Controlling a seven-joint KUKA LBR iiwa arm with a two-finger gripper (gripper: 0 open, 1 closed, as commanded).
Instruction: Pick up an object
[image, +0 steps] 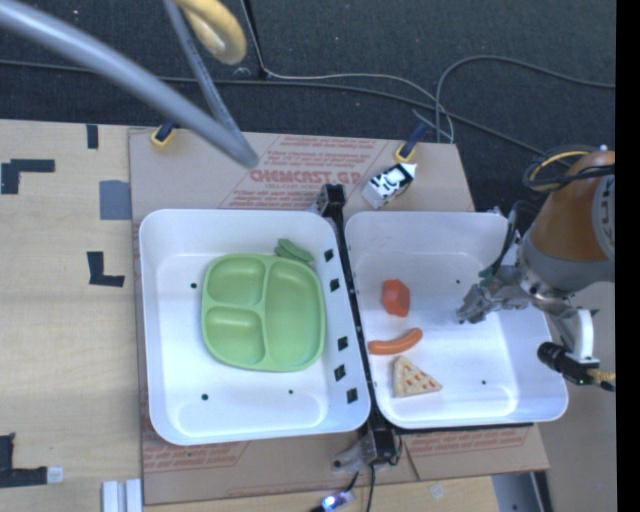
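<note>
The end effector (473, 308) is lowered inside the right shallow white bin (500, 232); its closure cannot be told, and nothing is seen held. To its left, apart, lie a red block (396, 296), an orange sausage (395, 343) and a tan waffle wedge (413, 380), presumably grasp candidates.

A light green divided plate (264, 311) is showing in the white left bin (165, 330). In the white right bin (500, 375), a red block (396, 296) is sitting at twelve o'clock from an orange-red sausage (395, 342), with a tan waffle-patterned wedge (412, 379) at six o'clock.
</note>
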